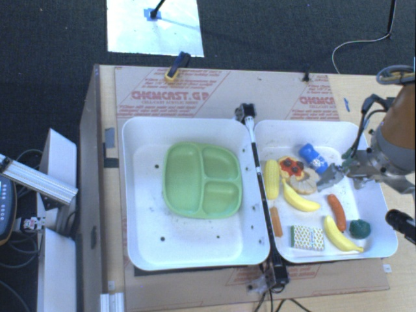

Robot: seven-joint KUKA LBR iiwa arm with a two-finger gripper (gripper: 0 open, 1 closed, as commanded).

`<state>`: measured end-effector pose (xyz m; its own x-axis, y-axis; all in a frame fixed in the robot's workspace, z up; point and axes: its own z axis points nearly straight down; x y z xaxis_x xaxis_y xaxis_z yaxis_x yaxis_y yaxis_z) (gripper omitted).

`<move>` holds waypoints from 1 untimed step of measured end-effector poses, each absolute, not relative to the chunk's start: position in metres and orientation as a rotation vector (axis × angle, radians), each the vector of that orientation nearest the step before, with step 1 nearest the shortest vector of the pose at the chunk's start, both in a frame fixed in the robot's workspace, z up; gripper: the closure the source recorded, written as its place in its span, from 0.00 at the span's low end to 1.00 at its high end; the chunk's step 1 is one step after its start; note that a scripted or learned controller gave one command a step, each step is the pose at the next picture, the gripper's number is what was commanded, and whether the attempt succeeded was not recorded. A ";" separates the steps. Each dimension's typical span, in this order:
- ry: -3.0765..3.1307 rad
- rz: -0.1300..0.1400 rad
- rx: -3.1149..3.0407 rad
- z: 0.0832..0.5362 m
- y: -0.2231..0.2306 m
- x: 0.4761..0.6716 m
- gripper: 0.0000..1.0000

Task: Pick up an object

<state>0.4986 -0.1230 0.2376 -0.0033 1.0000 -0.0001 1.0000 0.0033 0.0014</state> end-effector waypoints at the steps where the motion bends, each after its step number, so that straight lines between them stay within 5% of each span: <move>1: 2.221 0.002 2.220 0.084 -0.138 0.487 0.00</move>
